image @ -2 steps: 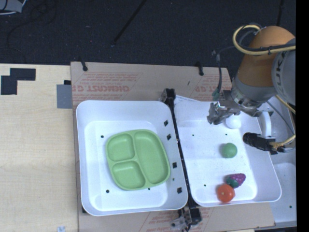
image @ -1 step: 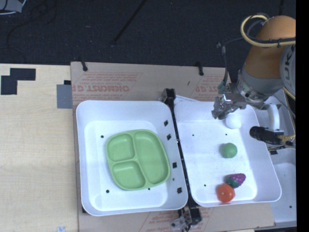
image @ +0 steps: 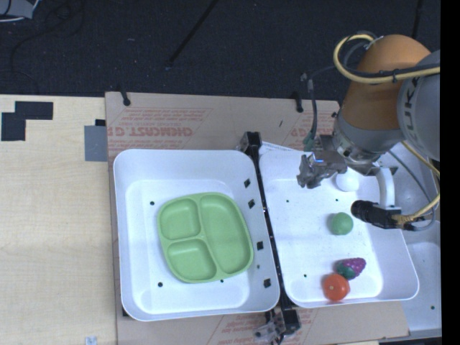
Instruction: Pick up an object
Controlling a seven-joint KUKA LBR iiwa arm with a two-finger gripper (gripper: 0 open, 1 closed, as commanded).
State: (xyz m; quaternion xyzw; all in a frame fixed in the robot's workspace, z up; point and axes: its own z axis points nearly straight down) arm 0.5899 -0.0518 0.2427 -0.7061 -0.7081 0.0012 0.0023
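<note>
Arm poised over the right-hand bin, nothing between its fingers.

The grey two-finger gripper (image: 313,172) hangs over the right shallow white bin (image: 302,279), fingers slightly spread, just beside a small white ball (image: 348,182). Nearer me lie a green ball (image: 341,223), a purple toy (image: 352,267) and an orange-red ball (image: 335,287) (those two touching). A pale green divided plastic tray (image: 205,236) sits in the left bin (image: 136,185).

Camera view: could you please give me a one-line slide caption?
Arm's hand over the right bin near a white ball; green divided plate in the left bin.
</note>
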